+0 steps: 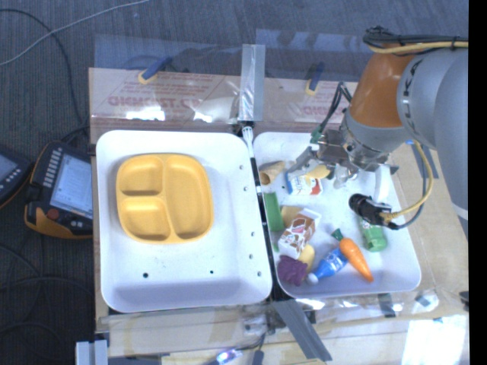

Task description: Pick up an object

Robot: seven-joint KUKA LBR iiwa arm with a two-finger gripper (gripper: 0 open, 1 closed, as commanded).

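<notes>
My gripper (pixel 326 169) hangs over the back of the right bin (pixel 403 276), under the orange-banded wrist (pixel 380 90). Its two fingers look spread apart, with nothing clearly held. Just below and between them lies a small white, blue and yellow packet (pixel 306 182). A tan bread-like piece (pixel 270 173) rests to its left. Further forward are a red-and-white carton (pixel 298 234), a green block (pixel 272 211), purple grapes (pixel 291 271), a blue tube (pixel 329 266), an orange carrot (pixel 356 258) and a green bottle (pixel 373 238).
A yellow divided plate (pixel 163 196) lies in the left bin (pixel 183 287). A black cable end (pixel 364 204) with a yellow cable hangs beside the gripper. A handheld pendant (pixel 65 192) sits on the floor at far left.
</notes>
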